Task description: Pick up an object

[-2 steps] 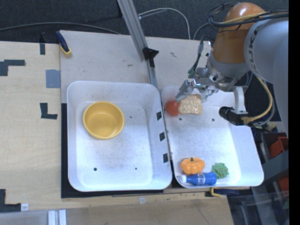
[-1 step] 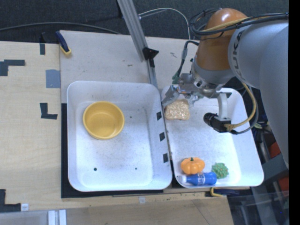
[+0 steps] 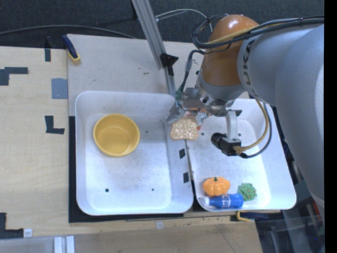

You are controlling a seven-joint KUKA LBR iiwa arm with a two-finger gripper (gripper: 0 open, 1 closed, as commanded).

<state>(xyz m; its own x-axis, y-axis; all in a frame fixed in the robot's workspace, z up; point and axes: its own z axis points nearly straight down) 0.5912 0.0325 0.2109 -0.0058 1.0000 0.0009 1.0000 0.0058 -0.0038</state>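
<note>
My gripper [image 3: 186,118] hangs over the ridge between the two white bins, below the orange-banded wrist [image 3: 227,51]. A tan speckled toast slice [image 3: 184,130] sits with its top edge between the two fingers, and the gripper is shut on it. The slice hangs tilted over the inner edge of the left bin [image 3: 89,194]. In the left bin lies a yellow bowl [image 3: 116,135]. Along the front of the right bin [image 3: 279,188] lie a small orange pumpkin [image 3: 216,185], a blue bottle [image 3: 226,201] and a green broccoli piece [image 3: 246,191].
A slanted grey metal pole [image 3: 150,30] runs from the top down to the bins' back edge, close to the gripper. Black cables [image 3: 263,136] loop from the wrist over the right bin. The arm's big grey body covers the right side.
</note>
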